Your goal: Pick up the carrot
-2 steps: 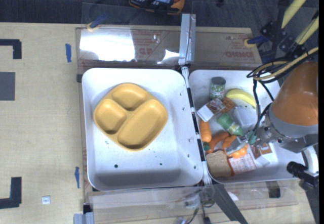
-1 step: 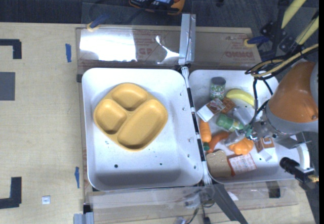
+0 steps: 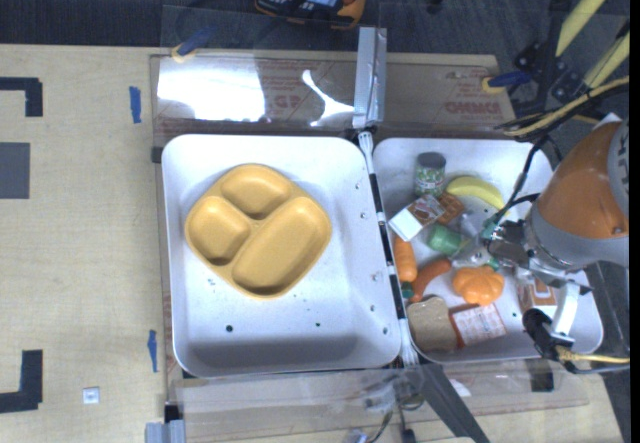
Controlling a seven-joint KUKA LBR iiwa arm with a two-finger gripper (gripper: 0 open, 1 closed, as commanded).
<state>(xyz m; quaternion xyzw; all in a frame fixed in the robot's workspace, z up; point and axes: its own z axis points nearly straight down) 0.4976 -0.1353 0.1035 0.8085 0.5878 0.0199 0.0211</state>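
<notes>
The carrot is a short orange piece lying along the left wall of the right bin, beside a redder orange piece. My gripper hangs over the middle-right of that bin, just above a round orange fruit and to the right of the carrot, apart from it. The arm's orange band and grey wrist cover the bin's right side. Nothing shows as held by the gripper.
The right bin also holds a green-lidded jar, a banana, a bread slice, a labelled packet and small wrappers. A yellow divided plate lies in the left bin.
</notes>
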